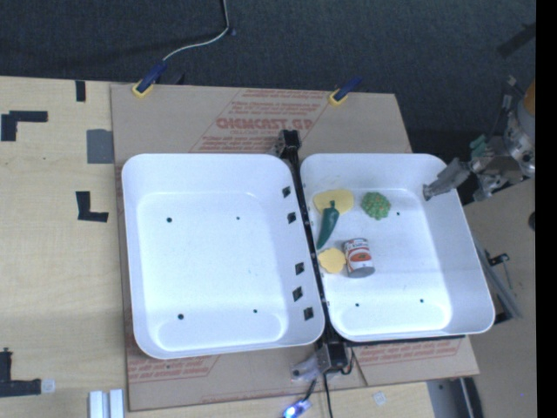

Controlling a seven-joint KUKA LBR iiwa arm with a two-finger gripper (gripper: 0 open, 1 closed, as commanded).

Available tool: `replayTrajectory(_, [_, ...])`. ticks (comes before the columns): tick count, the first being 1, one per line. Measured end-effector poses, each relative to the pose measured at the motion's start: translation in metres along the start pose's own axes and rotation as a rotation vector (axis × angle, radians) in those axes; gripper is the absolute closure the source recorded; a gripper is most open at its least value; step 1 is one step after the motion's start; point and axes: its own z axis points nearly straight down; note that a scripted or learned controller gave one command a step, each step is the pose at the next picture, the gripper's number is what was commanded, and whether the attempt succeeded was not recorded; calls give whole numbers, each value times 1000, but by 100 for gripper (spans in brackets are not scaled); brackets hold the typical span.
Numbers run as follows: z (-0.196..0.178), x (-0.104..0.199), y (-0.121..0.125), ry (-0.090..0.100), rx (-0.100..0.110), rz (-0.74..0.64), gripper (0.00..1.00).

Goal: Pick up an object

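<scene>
While the end effector [438, 187] is hovering over the right bin's [452, 233] outer rim, grip state unclear, can [358, 258] and pepper [328, 225] are lying well leftward.

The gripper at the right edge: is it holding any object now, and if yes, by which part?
Nothing is held. The gripper hangs over the right bin's rim, apart from the can, the green pepper and the broccoli lying inside.
</scene>
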Motion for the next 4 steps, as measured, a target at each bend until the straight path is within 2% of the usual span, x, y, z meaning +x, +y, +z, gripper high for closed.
replayTrajectory(1, [2, 108, -20, 3, 1, -10, 0])
replayTrajectory(2, [-265, 88, -19, -5, -20, -1, 0])
replayTrajectory(3, [-162, 144, -45, 2, 10, -4, 0])
replayTrajectory(4, [-51, 259, -86, 2, 15, -12, 0])
